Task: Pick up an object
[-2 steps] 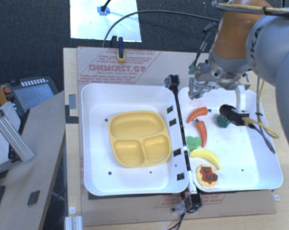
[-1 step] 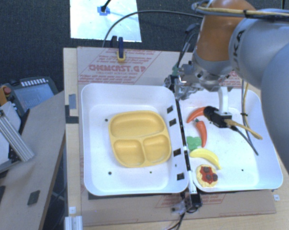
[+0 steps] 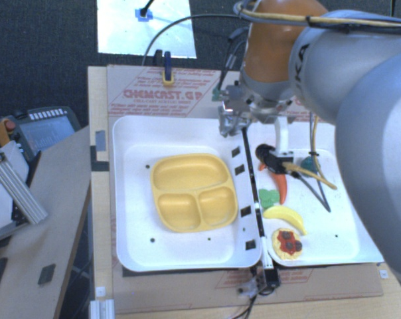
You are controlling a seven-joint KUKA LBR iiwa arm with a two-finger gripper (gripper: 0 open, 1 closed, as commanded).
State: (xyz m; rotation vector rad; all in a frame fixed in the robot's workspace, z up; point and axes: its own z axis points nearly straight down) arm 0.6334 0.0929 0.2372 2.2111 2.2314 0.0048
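Nearest, just right of the divider (image 3: 252, 198) between the bins, lie a toy pizza (image 3: 287, 242), a banana (image 3: 285, 217) and a carrot (image 3: 280, 181). At the divider's far end the hand (image 3: 235, 123) hangs from the bent grey arm (image 3: 346, 58); whether it grips anything cannot be told. A yellow tray (image 3: 192, 191) sits left of the divider.

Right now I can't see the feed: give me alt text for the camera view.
The grey arm's tool hangs over the back of the divider between two white bins. The left bin holds a yellow compartment tray; the right bin holds a toy banana, carrot, small pizza and green piece.
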